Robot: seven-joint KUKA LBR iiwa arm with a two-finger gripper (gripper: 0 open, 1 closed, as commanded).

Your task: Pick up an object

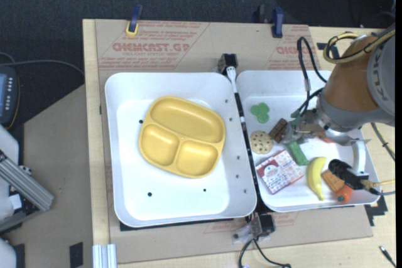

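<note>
1. Cardboard-topped bench (pixel 188 41), two white bins; right bin (pixel 370 163) at centre right crowded with small objects.
2. Gripper (pixel 300 128) low over brown block (pixel 279 129); open or closed, could not tell.
3. Likely risk: clipping green piece (pixel 297 153) or cookie (pixel 261 142), both just beside.
4. Also nearby: red packet (pixel 277 172), banana (pixel 316 176); yellow tray (pixel 181 135) in left bin.

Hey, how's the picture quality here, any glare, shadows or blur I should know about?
Camera view: even, soft lighting; the left bin floor is bright, nearly washed out, with a faint shadow beside the yellow tray. The right bin items are small and slightly soft; the arm looks mildly blurred; the dark floor shows little detail.
</note>
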